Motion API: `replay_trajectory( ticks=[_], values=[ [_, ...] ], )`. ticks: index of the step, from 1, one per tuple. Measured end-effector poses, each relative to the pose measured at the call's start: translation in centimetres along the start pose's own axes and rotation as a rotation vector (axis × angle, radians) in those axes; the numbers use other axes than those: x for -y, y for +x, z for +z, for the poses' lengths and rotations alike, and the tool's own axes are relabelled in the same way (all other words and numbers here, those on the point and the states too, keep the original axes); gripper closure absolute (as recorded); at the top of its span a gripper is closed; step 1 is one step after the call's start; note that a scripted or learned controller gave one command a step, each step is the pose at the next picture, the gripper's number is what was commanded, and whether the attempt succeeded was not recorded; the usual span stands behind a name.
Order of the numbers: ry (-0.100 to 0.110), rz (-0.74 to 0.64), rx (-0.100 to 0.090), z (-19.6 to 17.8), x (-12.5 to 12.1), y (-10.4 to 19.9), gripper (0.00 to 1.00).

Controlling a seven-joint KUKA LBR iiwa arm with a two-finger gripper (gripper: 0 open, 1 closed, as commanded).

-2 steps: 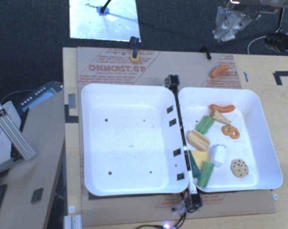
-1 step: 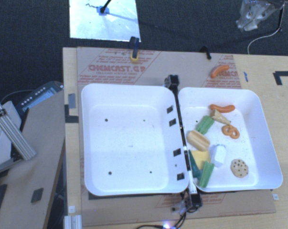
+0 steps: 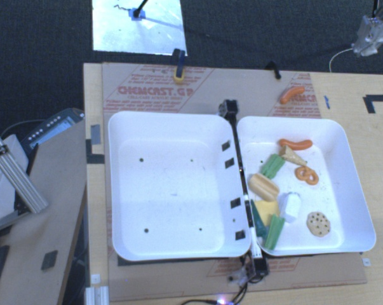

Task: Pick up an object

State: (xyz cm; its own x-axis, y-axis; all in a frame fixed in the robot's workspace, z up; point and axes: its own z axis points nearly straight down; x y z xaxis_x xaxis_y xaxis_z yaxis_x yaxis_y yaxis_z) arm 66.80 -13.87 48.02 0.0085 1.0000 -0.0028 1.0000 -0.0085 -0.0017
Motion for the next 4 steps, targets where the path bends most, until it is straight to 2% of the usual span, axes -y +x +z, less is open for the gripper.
replay_trajectory(
  ticks=[1,2,3,4],
  values=[
    [-0.011,-0.021,-0.004,-5.9,1.1,10.0,1.0],
    [-0.002,-0.005,-0.001,-1.8,0.5,1.8,1.0],
    [-0.009,-0.025,-0.006,-5.8,0.1,14.5,1.0],
    [-0.002,-0.004,-0.001,-2.5,0.1,6.6,1.0]
  ],
)
